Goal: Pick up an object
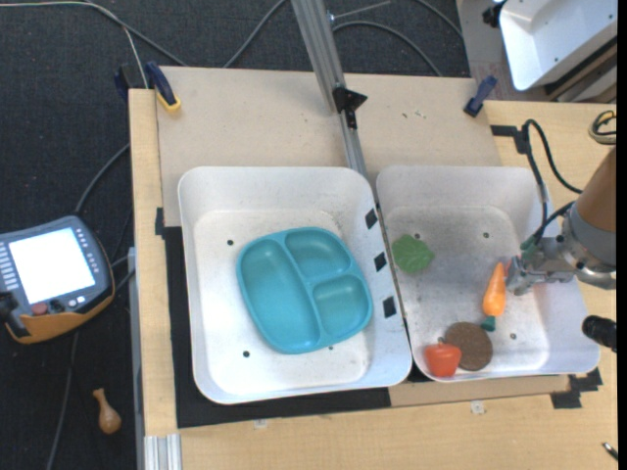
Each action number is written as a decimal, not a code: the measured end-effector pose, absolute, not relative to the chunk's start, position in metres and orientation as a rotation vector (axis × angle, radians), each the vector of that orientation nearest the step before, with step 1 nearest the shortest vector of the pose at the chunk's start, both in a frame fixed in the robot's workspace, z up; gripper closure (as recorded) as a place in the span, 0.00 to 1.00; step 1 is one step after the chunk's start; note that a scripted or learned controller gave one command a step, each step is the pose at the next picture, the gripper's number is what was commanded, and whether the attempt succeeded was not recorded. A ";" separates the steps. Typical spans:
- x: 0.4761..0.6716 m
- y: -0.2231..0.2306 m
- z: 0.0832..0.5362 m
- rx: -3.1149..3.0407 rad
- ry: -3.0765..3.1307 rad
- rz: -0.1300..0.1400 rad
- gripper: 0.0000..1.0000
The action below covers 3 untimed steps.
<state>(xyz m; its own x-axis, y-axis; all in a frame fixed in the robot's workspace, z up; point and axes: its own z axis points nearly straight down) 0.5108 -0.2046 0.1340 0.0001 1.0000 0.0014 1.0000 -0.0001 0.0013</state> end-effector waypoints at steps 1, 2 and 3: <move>0.510 -0.213 0.194 -2.226 -2.227 -0.004 1.00; 0.511 -0.214 0.221 -2.223 -2.227 -0.004 1.00; 0.524 -0.163 0.211 -2.213 -2.227 -0.003 1.00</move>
